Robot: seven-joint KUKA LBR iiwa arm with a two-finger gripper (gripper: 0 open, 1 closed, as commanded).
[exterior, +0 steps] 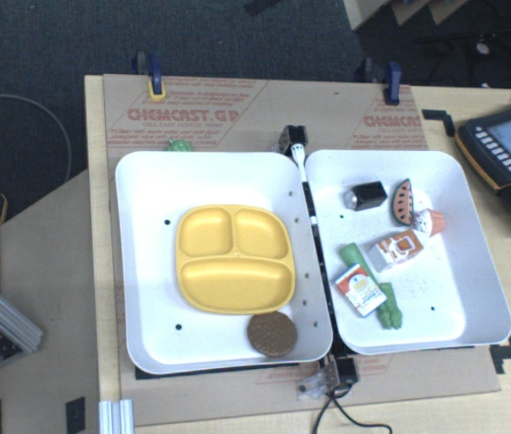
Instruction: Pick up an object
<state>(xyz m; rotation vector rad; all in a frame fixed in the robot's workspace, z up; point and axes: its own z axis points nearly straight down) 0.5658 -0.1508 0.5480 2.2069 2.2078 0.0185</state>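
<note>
On your table (56, 242), nothing is picked yet: reach into the right bin (454, 278) for the black cylinder (364, 195); I cannot tell the jaws' state.

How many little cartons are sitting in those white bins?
2, both in the right bin: one small carton near its middle, and another carton lower left of it, lying across a green toy. None looks hidden.
</note>
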